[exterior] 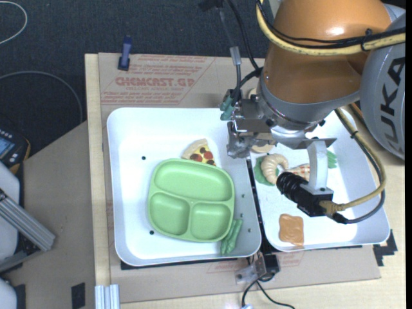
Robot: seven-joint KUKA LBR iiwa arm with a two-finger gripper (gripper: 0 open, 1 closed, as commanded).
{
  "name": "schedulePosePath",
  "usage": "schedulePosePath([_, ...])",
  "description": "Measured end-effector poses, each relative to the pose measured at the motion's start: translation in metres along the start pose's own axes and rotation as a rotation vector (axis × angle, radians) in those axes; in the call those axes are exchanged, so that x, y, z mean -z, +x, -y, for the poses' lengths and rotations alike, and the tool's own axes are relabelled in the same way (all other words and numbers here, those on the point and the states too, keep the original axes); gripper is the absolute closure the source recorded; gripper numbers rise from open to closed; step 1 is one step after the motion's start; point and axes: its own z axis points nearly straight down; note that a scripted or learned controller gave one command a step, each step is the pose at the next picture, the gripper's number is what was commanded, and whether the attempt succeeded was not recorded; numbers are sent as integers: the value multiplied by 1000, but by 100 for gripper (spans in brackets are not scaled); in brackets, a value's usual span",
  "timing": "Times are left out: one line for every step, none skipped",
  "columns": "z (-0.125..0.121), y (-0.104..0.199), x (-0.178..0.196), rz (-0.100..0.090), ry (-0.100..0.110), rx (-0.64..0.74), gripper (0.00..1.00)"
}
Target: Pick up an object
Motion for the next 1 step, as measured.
schedulePosePath([-1, -3, 10, 2, -2, -4, 100])
